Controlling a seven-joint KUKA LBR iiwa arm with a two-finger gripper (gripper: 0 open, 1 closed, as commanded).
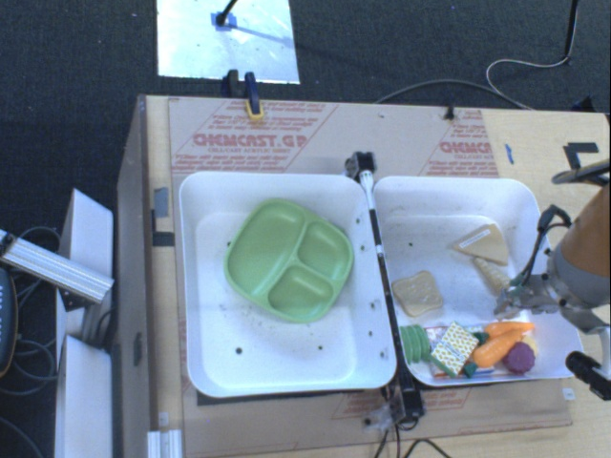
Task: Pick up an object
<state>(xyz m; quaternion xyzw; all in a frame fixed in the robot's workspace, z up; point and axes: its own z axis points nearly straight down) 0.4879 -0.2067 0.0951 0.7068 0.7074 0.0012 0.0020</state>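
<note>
While the arm leans in from the right over the right bin, the pile along that bin's near edge looks like the obvious hunting ground. Nearest sit a green bean pod, a yellow patterned packet, an orange carrot and a purple plum, all crowded together and touching. They look like light, hard plastic play food: stiff, smooth, probably slippery on the rounded ones. My pick is the carrot, taken across its thick middle, though the plum pressing against it could get nudged. A little further in lies a flat tan cracker, lying low against the floor and awkward to pinch. Beyond it rests a pale cheese wedge, blocky, with flat sides that should suit a squeeze. The tool hangs just above the carrot, near the wedge, pointing down and left; whether it is spread or closed, I cannot tell. Over in the left bin, a green divided plate lies tilted.
</note>
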